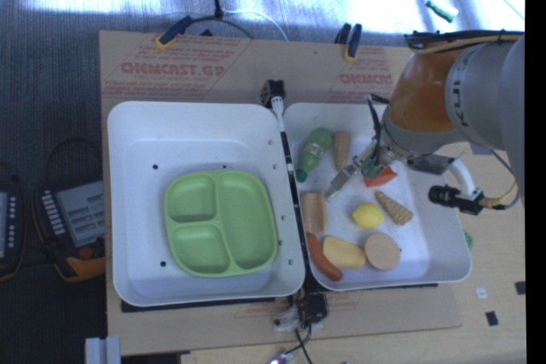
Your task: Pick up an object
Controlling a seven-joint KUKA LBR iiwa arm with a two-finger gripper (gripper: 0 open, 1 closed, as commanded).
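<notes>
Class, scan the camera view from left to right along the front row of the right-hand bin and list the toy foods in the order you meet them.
Red sausage → yellow potato-like piece → round tan disc.

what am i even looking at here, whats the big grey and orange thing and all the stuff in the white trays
You are looking down at a slant from one camera fixed above a bench. The big grey and orange thing is a robot arm reaching in from the right. At its tip is a claw, a two-finger grabber, low over the right tray. I cannot tell whether it grips anything.

The right tray holds toy food: a green bottle, an orange-red piece by the claw, a lemon, a cone, a sausage, a potato and a round tan slice.

The left tray holds a green divided plate.
</notes>
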